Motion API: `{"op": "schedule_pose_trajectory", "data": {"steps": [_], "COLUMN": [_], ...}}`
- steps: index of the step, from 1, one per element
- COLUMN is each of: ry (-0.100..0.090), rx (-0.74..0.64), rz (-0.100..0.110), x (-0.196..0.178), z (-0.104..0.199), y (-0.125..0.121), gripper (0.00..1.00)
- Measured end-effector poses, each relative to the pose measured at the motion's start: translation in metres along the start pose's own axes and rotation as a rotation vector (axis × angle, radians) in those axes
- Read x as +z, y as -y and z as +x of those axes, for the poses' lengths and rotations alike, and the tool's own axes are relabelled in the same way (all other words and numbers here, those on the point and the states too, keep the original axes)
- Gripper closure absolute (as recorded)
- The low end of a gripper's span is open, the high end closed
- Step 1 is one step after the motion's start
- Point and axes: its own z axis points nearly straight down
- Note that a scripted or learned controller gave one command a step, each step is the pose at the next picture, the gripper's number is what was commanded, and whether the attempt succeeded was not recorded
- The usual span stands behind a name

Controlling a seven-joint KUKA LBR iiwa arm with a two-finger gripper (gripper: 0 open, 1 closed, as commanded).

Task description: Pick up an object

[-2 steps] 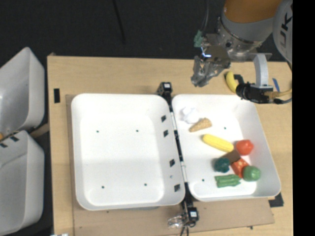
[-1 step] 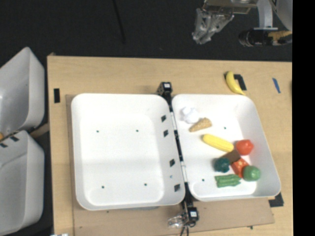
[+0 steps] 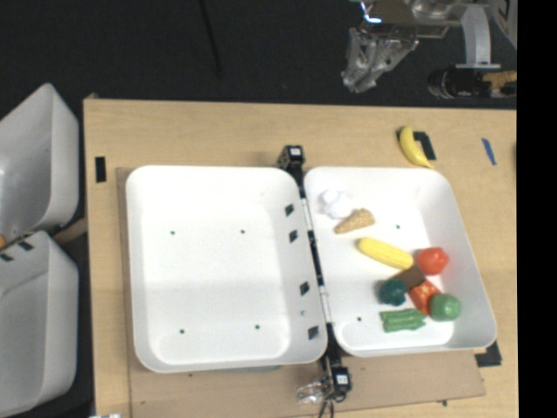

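The gripper [image 3: 365, 75] hangs high at the top of the camera view, above the bench's far edge and well clear of both bins. I see nothing between its fingers. The right bin [image 3: 452, 203] holds several toy foods: a white crumpled piece [image 3: 332, 201], a tan wedge [image 3: 353, 221], a yellow corn-like piece [image 3: 385, 252], a red tomato [image 3: 432, 260], a brown piece [image 3: 411, 277], a dark teal piece [image 3: 392, 293], a red-orange piece [image 3: 423, 295], a green ball [image 3: 445, 307] and a green pepper-like piece [image 3: 403, 320].
The left bin [image 3: 139, 233] sits beside the right one, joined by a black clipped seam [image 3: 306, 259]. A yellow banana [image 3: 414, 145] lies on the wooden bench beyond the right bin. White containers [image 3: 30, 233] stand at the left edge.
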Motion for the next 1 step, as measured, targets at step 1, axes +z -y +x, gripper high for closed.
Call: {"op": "schedule_pose_trajectory", "data": {"steps": [1], "ry": [0.0], "rx": [0.001], "rz": [-0.004], "x": [-0.0417], "z": [-0.0197], "y": [-0.018], "gripper": [1.0]}}
